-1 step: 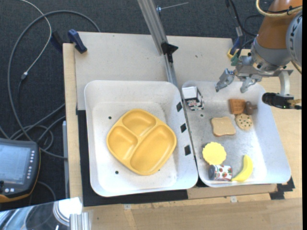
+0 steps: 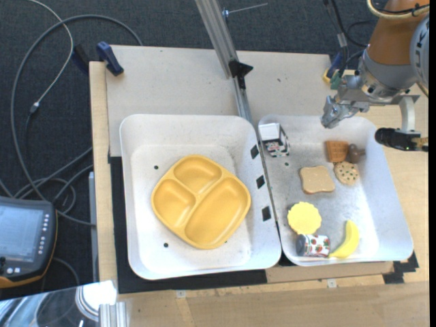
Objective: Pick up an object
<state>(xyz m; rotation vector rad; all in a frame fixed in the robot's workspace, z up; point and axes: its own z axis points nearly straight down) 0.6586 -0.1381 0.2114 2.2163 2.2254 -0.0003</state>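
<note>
Faintly printed, unreadable: can (image 2: 313, 244) label.

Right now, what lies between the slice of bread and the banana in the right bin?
In the camera view, only bare white bin floor separates the slice of bread from the banana; the yellow disc sits left of that stretch.

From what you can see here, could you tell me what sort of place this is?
Probably a robotics lab bench for pick-up trials: a grey-and-orange arm reaches over two white bins, toy food such as a banana lies in one, and loose cables trail across the floor.
</note>
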